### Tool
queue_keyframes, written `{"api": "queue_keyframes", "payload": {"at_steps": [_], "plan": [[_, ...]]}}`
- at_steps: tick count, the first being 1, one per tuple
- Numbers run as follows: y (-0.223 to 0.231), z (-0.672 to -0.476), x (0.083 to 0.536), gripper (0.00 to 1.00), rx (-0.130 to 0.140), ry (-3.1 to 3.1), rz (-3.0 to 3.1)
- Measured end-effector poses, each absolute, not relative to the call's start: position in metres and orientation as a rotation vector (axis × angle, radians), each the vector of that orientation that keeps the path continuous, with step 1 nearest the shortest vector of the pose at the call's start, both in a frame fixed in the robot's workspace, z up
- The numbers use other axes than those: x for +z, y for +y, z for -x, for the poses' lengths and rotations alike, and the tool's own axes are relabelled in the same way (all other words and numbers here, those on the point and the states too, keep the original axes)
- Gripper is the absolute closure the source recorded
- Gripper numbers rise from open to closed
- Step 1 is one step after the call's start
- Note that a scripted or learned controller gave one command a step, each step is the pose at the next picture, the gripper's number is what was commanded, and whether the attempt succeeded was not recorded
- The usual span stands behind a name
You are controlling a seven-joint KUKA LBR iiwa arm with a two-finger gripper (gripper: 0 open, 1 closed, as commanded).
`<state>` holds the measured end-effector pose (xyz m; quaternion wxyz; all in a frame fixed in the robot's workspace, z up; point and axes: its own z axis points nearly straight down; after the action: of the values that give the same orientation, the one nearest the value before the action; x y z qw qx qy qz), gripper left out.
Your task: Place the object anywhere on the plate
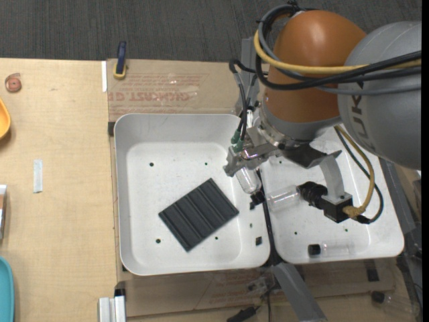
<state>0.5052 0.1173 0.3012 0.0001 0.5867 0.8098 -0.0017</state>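
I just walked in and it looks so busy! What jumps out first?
The big robot arm with its shiny orange band fills the top right, leaning over the right bin. Next you notice the dark ribbed plate lying tilted in the left bin, with the gripper hanging over the divide between them.

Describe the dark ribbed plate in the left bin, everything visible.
The plate is a dark grey, near-black rectangular slab with parallel ridges running along its length; it looks like rubber or plastic. It lies flat on the floor of the left bin, turned at a slant to the walls, toward the bin's lower middle. Nothing rests on it; the gripper hangs apart to its upper right.
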Motion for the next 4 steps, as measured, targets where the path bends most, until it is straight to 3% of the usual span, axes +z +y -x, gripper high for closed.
{"api": "queue_keyframes", "payload": {"at_steps": [1, 2, 3, 4], "plan": [[0.189, -0.488, 0.308, 1.0, -0.007, 2.58, -1.793], [0.147, -0.487, 0.323, 1.0, -0.004, 2.69, -1.62], [0.208, -0.477, 0.254, 1.0, -0.007, 2.767, -1.491], [0.149, -0.51, 0.282, 1.0, -0.005, 2.686, -1.629]]}}
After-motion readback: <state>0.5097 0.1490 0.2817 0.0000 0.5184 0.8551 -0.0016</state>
